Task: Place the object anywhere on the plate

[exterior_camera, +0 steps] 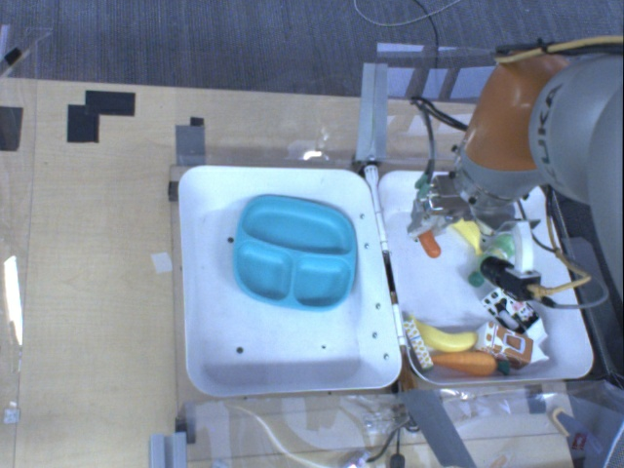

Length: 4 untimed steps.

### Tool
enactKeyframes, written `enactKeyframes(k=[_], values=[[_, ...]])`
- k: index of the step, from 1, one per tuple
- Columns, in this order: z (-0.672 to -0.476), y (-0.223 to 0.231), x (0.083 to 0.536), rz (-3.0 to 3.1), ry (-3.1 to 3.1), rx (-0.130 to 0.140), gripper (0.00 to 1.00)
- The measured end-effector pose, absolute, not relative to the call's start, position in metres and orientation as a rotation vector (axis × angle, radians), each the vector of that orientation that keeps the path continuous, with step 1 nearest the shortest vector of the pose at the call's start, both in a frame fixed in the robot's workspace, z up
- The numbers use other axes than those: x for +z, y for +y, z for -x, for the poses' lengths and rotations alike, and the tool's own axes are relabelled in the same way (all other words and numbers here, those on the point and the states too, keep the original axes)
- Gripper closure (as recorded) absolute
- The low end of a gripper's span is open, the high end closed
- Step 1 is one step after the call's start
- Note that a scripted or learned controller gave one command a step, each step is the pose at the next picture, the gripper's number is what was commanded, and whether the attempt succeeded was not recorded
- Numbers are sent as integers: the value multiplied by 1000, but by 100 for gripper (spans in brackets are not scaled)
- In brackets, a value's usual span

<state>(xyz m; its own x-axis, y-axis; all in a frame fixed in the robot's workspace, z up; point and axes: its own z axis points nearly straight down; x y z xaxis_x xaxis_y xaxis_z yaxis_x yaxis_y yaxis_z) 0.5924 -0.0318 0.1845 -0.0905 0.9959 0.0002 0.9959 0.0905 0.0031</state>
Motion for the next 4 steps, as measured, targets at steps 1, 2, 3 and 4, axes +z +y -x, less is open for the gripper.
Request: enactKeyframes(k=[1, 2, 3, 4], values=[[-643, 28, 185, -2079, 2352, 4, 100], [-577, 104, 185, -2221, 2221, 4, 100], [-558, 63, 193, -2359, 2073, 3, 100], [-597, 116, 180, -2167, 2272, 4, 100]])
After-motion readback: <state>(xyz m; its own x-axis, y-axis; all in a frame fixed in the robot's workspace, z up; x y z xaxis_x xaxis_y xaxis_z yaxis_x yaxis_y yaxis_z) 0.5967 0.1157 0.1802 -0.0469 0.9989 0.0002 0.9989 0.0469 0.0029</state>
